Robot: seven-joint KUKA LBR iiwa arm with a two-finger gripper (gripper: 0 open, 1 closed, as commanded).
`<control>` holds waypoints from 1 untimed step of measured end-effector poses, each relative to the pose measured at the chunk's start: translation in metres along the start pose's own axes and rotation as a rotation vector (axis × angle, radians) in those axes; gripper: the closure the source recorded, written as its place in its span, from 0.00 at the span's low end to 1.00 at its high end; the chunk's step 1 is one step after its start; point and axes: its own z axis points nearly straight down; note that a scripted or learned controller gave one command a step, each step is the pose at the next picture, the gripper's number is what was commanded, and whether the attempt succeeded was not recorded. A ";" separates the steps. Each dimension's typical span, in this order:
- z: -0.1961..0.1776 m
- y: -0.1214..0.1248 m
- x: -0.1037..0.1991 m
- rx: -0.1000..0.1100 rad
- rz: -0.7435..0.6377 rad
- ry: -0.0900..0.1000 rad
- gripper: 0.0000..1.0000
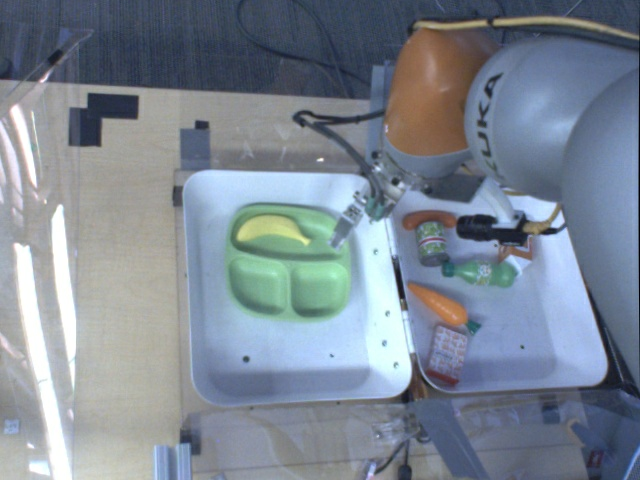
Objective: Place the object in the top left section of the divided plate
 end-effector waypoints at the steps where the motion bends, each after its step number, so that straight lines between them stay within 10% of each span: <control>1: -0.006 -0.056 0.079 0.002 0.224 0.001 0.00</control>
